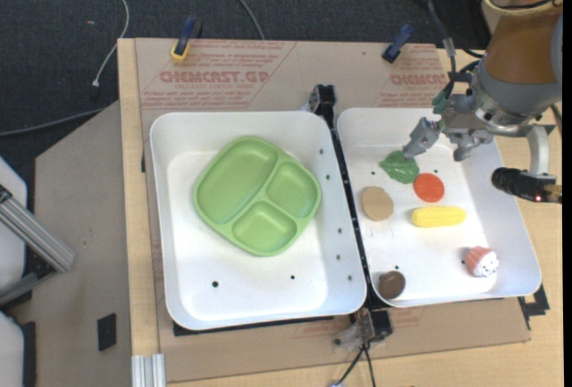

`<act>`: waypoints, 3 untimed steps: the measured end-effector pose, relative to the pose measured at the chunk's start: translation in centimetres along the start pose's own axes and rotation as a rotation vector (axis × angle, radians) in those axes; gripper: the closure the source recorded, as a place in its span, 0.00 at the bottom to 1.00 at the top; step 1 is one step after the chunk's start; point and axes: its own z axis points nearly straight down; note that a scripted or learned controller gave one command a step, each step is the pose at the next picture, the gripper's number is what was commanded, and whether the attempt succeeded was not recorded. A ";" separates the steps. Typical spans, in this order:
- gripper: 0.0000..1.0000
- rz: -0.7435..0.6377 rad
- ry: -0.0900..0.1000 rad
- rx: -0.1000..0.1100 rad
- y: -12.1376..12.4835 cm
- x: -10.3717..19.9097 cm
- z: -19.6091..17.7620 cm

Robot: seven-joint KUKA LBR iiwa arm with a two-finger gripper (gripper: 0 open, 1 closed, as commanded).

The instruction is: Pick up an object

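- Nearest us, at the front rim of the right bin point(527, 265), we see a small brown round piece point(391, 284), matte and smooth, probably light moulded plastic.
- We take the green leafy piece point(399, 167) as the likely target: it lies towards the back of the right bin, just under the gripper point(442, 142). We judge it thin, light and slightly flexible, so we would pinch across its narrow width.
- We see the jaws spread moderately, one finger touching or just above the leaf, nothing held between them.
- Beside the leaf sit an orange-red round piece point(430, 188), a glossy yellow oblong point(438, 216) and a tan oval point(377, 203); all look rigid, light and rather slippery.
- Near the bin's front right corner lies a pinkish-white small toy point(482, 262).
- Left of that bin, a green compartment plate point(257, 195) is smooth, hard plastic.
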 end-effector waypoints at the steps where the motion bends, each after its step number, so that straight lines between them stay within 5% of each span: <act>1: 0.00 -0.003 -0.001 -0.011 0.2 0.0 -0.6; 3: 0.00 -0.002 0.000 -0.003 -0.1 0.3 12.2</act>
